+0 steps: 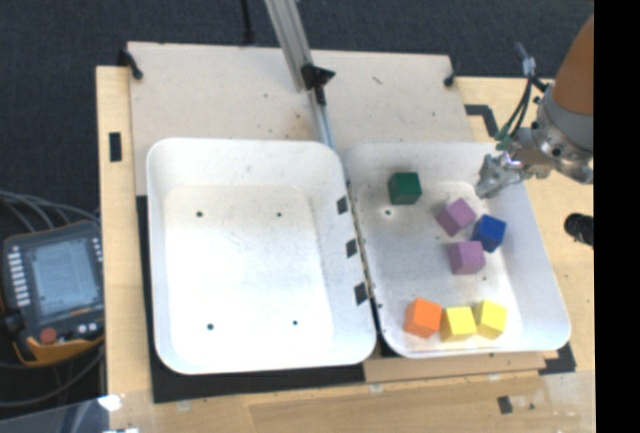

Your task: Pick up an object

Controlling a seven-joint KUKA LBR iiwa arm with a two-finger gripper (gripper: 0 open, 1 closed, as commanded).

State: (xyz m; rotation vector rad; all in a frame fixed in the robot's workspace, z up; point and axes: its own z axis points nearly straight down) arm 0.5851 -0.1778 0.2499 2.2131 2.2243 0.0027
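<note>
Gripper (pixel 492 177) sits over the far right part of the right bin (pixel 545 266), just above the blocks. In that bin: green cube (pixel 404 187), two purple cubes (pixel 456 216) (pixel 466 256), blue cube (pixel 489 231), and orange (pixel 423 317) plus two yellow (pixel 460 322) (pixel 492 318) along the near edge.

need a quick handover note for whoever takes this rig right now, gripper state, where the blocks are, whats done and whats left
Gripper: over the right bin's far right side, holding nothing visible.
Blocks, all in the right bin: green, two purple, blue, orange, two yellow.
Done: no block lifted.
Left: grasp one and pick it up; the upper purple block is nearest.
</note>
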